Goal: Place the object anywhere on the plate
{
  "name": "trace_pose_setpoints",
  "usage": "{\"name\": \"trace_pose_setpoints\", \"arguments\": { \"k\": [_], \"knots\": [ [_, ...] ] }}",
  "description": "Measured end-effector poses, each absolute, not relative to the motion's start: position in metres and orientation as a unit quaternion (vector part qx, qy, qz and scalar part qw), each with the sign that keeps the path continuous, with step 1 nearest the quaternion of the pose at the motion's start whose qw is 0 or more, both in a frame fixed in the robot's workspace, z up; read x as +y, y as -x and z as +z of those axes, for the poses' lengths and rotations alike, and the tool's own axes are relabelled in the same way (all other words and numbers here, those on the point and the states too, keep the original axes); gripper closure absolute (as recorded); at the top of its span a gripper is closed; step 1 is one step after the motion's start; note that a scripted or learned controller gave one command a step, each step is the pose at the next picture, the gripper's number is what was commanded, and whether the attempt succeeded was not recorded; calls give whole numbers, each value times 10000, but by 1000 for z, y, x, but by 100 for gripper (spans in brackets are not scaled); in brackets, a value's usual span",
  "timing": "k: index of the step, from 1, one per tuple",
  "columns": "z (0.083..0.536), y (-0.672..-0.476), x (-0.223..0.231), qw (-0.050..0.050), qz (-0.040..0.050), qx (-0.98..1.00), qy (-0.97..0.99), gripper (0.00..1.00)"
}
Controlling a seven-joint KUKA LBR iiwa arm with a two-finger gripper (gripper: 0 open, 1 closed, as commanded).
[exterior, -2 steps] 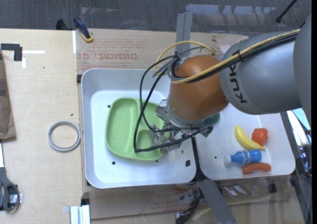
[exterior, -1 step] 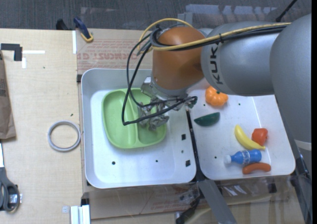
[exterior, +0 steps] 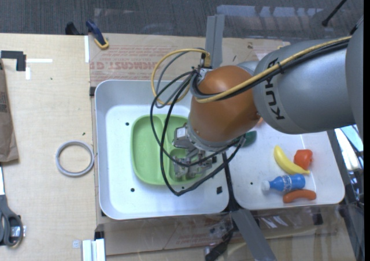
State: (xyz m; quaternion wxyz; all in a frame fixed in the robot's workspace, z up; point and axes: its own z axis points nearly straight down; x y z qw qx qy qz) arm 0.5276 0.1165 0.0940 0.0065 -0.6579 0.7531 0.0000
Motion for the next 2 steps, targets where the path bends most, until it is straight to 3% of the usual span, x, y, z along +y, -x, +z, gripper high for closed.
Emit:
{"name": "trace_pose_setpoints", "arguments": {
  "k": [1, 2],
  "knots": [
    [92, -586, 119, -6, 15, 7982, 6024, 100],
    [159, -535, 102, 12, 12, 7063, 7079, 100]
  ]
}}
